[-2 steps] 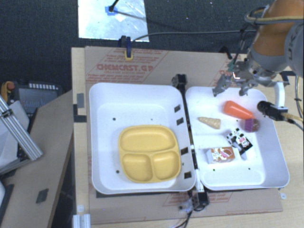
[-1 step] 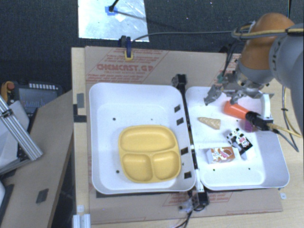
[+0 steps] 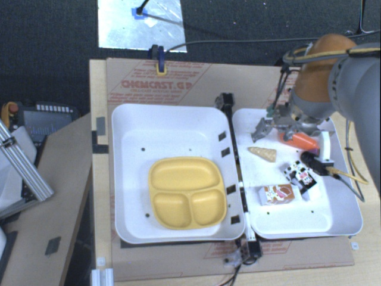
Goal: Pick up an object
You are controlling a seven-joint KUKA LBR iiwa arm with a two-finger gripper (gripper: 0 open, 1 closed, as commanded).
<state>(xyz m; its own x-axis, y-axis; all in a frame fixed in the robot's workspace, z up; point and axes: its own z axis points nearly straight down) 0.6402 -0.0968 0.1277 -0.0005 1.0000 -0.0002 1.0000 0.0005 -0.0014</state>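
So, camera view from above: the gripper (image 3: 272,130) sits low over the right bin (image 3: 309,216), up by its far edge. Honestly I can't tell from this angle whether it's spread or pressed together. I don't see anything pinched in it, so I'd call this the reaching step, with the grab not made yet.

The closest candidates are the orange piece (image 3: 305,140) and the tan wedge (image 3: 263,154). The orange piece is just beside the gripper toward the bin's right edge. The wedge lies flat just on the gripper's near side, closer to the left edge. My guess is the next move means lining up over one of those two, dropping to the bin floor, closing around it and lifting. The wedge looks thin and flat, so it might slip out.

Head count:
- Two white bins, side by side.
- The left bin (image 3: 128,159) has one yellow divided plate (image 3: 187,190) with three compartments, toward its near edge.
- The right bin has four loose things: the orange piece, the tan wedge, one black-and-white patterned thing (image 3: 299,174) around the middle, and one small printed packet (image 3: 277,193) toward the near edge.
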